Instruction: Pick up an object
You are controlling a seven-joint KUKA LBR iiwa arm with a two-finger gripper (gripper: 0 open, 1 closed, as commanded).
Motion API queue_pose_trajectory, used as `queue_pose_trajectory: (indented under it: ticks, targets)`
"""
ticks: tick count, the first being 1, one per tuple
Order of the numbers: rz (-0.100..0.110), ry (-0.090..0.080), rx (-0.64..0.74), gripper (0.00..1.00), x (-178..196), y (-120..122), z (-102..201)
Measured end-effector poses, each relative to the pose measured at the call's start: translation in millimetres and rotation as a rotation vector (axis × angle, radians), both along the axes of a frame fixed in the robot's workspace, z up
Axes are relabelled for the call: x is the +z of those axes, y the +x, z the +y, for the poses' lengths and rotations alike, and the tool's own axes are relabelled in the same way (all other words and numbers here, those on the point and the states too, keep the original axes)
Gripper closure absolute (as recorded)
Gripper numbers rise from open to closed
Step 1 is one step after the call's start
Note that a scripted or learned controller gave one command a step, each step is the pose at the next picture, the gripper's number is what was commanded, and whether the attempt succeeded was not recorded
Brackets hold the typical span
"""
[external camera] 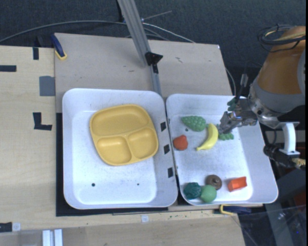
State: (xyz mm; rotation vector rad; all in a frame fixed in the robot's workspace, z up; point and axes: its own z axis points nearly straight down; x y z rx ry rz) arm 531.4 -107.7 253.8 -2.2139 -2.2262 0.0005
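In the right bin (256,186), the banana (209,138) is lying just left of the gripper (229,121), whose grip I cannot tell.

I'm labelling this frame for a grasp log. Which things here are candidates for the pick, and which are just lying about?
Belong to the job:
gripper, above the right bin
banana
green leafy piece
small red ball
brown ring
green ball
dark green piece
orange block

Just lying about:
yellow divided plate in the left bin
blue-handled clamp
metal pole
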Motion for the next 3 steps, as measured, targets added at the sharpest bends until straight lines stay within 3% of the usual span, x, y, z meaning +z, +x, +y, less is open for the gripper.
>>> queue_pose_trajectory:
  ticks: [3]
  targets:
    - [0.002,-0.001,0.000,1.00,-10.9,20.2,153.3]
